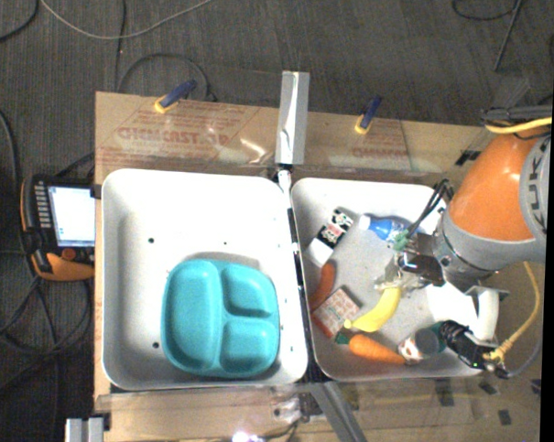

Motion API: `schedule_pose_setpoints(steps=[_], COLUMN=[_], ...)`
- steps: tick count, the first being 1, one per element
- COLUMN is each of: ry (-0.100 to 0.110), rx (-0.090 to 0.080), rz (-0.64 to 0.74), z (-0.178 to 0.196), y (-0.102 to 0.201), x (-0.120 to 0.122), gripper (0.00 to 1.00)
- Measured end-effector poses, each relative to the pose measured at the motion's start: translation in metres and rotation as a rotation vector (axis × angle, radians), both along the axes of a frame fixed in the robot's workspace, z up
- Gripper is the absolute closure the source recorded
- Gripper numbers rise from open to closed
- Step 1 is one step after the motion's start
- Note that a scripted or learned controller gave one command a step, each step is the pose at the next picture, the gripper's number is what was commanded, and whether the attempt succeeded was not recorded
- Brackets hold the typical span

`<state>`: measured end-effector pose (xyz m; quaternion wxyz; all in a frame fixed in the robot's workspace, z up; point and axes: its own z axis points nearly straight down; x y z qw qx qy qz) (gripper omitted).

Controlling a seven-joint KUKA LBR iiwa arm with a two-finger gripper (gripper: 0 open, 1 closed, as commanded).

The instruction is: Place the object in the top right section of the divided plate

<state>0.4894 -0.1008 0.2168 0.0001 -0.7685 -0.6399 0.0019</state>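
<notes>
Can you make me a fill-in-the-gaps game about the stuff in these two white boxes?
The turquoise plastic divided plate lies in the ____ white bin of the picture.
The plate has ____ sections.
The curved yellow banana lies in the ____ white bin.
The orange carrot lies just ____ the banana in the picture.
Missing words: left; three; right; below.

Arm (498, 202) cut off at the right edge. End effector (401, 269) just above the banana (380, 310), mostly hidden under the wrist. White bottle (378, 226) further above the banana, right end behind the arm. Packet (336, 307) left of the banana: print too small to read.
</notes>
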Motion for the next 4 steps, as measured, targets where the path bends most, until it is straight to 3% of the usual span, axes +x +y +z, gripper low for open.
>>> schedule_pose_setpoints(steps=[1, 2, 3, 4], ry=[-0.001, 0.003, 0.002, 0.006], rx=[-0.001, 0.003, 0.003, 0.004], rz=[0.002, 0.082, 0.308, 0.307], z=[0.063, -0.035, -0.034, -0.027], y=[0.023, 0.062, 0.123, 0.123], x=[-0.005, -0.007, -0.006, -0.006], gripper=[1.0, 1.0, 1.0, 1.0])
